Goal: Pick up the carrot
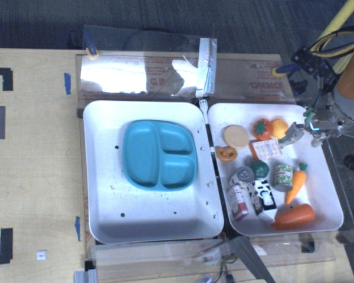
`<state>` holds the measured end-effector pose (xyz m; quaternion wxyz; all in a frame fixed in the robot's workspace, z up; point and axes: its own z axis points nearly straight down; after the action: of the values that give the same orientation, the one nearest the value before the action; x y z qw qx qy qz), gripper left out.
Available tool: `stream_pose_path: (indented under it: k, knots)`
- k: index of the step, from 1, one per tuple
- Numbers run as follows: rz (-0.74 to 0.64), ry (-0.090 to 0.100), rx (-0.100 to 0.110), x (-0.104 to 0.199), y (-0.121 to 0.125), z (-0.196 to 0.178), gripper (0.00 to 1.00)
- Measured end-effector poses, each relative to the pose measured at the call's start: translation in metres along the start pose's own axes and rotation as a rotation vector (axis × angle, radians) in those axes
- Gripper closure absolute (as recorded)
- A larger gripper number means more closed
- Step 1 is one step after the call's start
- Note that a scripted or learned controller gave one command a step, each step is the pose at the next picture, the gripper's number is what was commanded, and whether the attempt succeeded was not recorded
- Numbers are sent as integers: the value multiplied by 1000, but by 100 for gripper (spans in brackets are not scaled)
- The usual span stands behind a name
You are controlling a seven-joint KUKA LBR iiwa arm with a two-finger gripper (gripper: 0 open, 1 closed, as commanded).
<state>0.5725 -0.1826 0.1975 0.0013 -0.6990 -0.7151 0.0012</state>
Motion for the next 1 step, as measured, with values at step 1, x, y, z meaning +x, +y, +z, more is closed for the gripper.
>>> stream_pose_path:
  k: [1]
  knots:
    - [70,4,4,-17,-58,94,0]
